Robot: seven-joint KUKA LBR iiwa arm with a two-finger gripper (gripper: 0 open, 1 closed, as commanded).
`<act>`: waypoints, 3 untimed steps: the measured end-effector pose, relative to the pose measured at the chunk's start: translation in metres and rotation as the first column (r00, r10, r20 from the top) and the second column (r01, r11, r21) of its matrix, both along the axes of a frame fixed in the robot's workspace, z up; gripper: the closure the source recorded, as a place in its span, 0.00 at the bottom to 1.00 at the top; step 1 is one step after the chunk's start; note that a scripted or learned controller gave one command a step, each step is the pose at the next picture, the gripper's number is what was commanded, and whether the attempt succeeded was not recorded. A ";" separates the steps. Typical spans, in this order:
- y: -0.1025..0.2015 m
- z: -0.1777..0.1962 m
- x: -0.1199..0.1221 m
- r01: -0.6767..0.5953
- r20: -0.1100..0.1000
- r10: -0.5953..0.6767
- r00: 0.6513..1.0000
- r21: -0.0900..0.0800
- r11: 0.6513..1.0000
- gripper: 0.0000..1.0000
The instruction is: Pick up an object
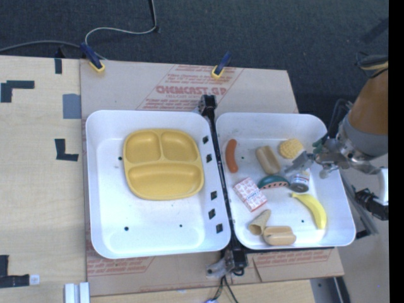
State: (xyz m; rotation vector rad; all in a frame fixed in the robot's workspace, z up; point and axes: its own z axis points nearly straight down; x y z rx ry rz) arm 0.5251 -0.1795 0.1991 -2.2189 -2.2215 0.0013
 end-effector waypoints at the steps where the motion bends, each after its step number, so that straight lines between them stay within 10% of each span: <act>1: 0.043 -0.110 0.020 0.000 0.008 0.000 1.000 0.000 1.000 0.00; 2: 0.043 -0.101 0.021 0.000 0.011 0.000 1.000 -0.001 1.000 1.00; 3: 0.121 -0.015 -0.021 -0.001 0.001 0.001 1.000 0.000 1.000 1.00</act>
